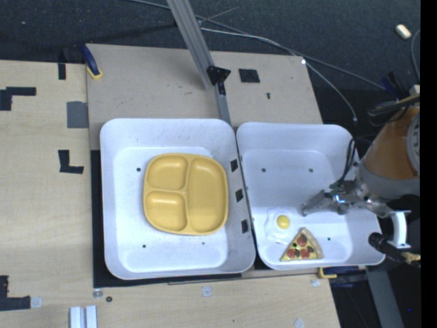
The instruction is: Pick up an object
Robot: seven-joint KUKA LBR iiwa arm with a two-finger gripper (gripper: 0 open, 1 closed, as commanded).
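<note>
The toy pizza slice (301, 246) lies at the near edge of the right bin (293, 142), tip pointing away, touching a toy fried egg (279, 225) on its left. The tool (315, 204) hangs just above and right of both, reaching leftward; whether it is clenched I cannot tell. The left bin (123, 183) holds a yellow divided plate (186, 194).

The right bin (293, 142) lay open across its far half, bare white floor from wall to wall. Its near end was crowded: a fried egg (279, 225) sat just beside a pizza slice (301, 246), close to the near wall. In the left bin (123, 142) a yellow divided plate (186, 193) took the middle, leaving only a margin along the walls.
</note>
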